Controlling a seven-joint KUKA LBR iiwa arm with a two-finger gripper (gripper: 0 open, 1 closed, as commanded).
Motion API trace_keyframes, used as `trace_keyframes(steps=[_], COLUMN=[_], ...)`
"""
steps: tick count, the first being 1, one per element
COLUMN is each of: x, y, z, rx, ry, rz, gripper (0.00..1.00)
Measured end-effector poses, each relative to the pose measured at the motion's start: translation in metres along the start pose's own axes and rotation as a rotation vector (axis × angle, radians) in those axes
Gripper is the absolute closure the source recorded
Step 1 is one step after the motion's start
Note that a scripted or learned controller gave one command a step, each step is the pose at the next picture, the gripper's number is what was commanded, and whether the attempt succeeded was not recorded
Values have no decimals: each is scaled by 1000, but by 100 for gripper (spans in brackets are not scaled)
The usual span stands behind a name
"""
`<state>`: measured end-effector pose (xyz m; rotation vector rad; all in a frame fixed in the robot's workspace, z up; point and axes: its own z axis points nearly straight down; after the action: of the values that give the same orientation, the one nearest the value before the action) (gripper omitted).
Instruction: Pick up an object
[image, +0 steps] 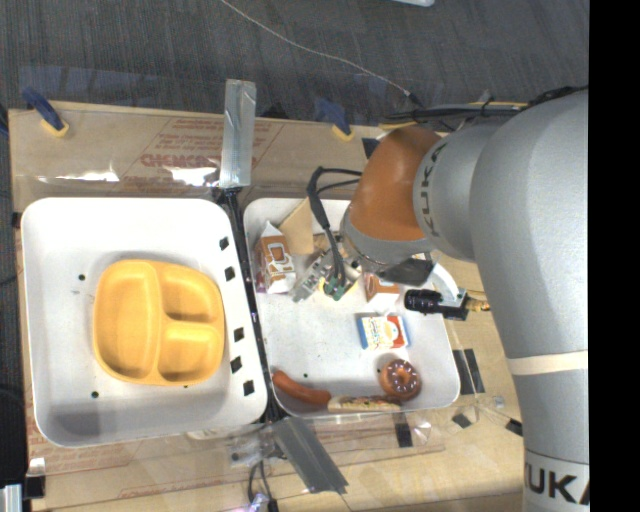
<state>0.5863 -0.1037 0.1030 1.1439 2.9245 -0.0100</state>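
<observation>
Several small items crowded the hand (328, 277); its grip state was unclear, so it risked snagging the carton (273, 259) instead.

One fixed camera looks down, seemingly slanted, on both bins (130, 215); the arm (500, 190) enters right.

Yellow tray (158, 322) fills the left bin (50, 230); the arm (480, 200) overhangs the right bin (330, 350).
</observation>
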Motion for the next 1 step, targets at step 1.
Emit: trace_keyframes(steps=[1], x=[-26], y=[51], z=[-152], rx=[-14], ry=[-7], rz=[49], gripper=[100])
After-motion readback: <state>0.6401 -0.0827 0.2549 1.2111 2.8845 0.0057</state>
